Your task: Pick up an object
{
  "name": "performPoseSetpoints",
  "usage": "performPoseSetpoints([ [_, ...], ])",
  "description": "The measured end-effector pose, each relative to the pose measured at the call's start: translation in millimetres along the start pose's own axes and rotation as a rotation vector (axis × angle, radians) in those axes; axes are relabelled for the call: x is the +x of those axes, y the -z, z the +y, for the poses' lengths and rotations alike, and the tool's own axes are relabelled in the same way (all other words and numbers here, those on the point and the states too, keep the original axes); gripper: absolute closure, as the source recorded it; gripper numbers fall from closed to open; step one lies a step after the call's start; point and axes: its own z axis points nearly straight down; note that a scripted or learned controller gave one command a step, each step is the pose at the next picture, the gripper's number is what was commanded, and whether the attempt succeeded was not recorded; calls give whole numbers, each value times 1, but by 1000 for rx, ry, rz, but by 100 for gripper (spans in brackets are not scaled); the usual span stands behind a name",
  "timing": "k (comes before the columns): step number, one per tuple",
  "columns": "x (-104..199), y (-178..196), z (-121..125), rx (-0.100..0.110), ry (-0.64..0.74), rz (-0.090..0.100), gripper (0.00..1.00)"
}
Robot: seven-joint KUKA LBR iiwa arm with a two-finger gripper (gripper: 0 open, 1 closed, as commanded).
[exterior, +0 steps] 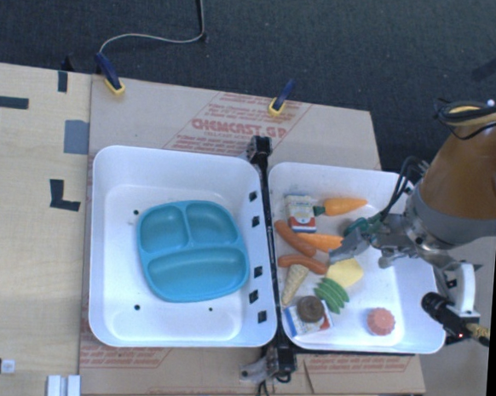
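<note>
Camera view: I see the gripper (353,244) over the right bin (412,287); jaws' state unclear. Below it an orange carrot (313,240) lies left-right, tip pointing right.

Red print "CHEMCAST GP" on brown cardboard sheet (228,127) under bins; smaller lines unreadable.

From my remote seat I see the left bin (109,225) holding a blue divided plate (193,250), lying flat with its three compartments facing up. Both bins sit on a sheet of cardboard (194,125) printed with red lettering, and two yellow-and-blue clamps (110,73) (one near each top corner) pin that sheet to the bench. A thin cable (197,14) trails across the dark carpet (346,38) above. To the left, the pale wooden bench top (14,243) carries several black tape marks (60,197).
</note>
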Motion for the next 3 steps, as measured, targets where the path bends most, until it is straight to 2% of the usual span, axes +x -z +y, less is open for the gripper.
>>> performPoseSetpoints([
  [1, 14, -113, 48, 4, -1, 1, 0],
  [2, 7, -146, 91, 0, 0, 1, 0],
  [3, 1, -141, 116, 0, 0, 0, 0],
])
